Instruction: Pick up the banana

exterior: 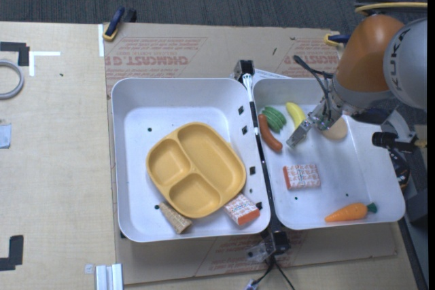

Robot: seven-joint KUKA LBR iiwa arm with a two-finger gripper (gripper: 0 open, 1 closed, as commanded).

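Over the right bin, at its far side, the grey two-finger end effector point(304, 132) hangs low, its tip pointing down and to the left. I cannot tell if it is wide or narrow, because the angle hides this, and nothing is seen held in it. Just beside the tip, a little to the far left, lies the small yellow plastic banana point(295, 112), free on the bin floor. I judge that the arm has this slant so that it comes to the banana from the right.

Touching the banana's left side is a green ribbed toy vegetable point(275, 118), and next to that a long red-orange toy sausage point(269, 133) lies along the wall. A round beige piece point(335, 130) sits right of the end effector, partly hidden by the wrist. Nearer in the shallow white right bin point(380, 180) are one red and white patterned box point(301, 176) and one orange toy carrot point(349, 212).

The shallow white left bin point(129, 146) holds one yellow plastic plate with three compartments point(196, 170), one brown bread-like slice point(175, 218) and one small orange and white carton point(242, 210). Both bins stand on a sheet of cardboard on the wooden desk point(54, 166).
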